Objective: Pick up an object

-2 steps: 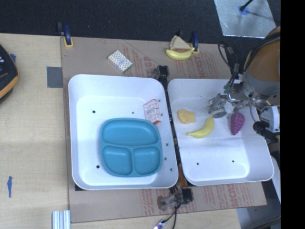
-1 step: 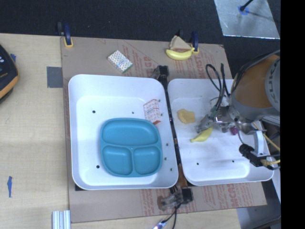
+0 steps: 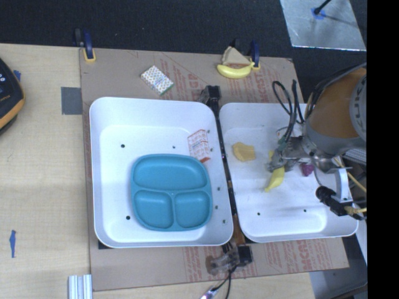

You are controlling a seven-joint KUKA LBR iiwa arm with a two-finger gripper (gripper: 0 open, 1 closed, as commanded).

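While the arm (image 3: pixel 333 114) is down in the right bin (image 3: pixel 293 226), I'm reading the pick as mid-attempt, not done.

Camera view: the gripper (image 3: pixel 282 161) sits low over the bin floor, wrist and orange band above it, cables looping up behind. A yellow banana-shaped piece (image 3: pixel 275 179) lies directly below the gripper, its upper end touching or nearly touching the tip. I can't tell the grip state: the tip is a dark blur at this angle, so I won't call it a grasp. The piece looks to be resting on the floor of the bin, not lifted.

Relative to the gripper: a pale yellow lump (image 3: pixel 244 152) sits to its left, well apart, free on the bin floor. A small purple item (image 3: pixel 307 167) is just to the right, tucked under the wrist, partly hidden.

Left bin (image 3: pixel 103 123) holds a blue divided tray (image 3: pixel 170 190) and a red-and-white packet (image 3: pixel 199 144) near the dividing wall, both far left of the gripper and out of play for now.

Status as I judge it: approach made, gripper down at the banana-shaped piece. Left to do: confirm closure on it, then lift clear of the bin. Nothing is visibly raised yet, so I count the task as open.
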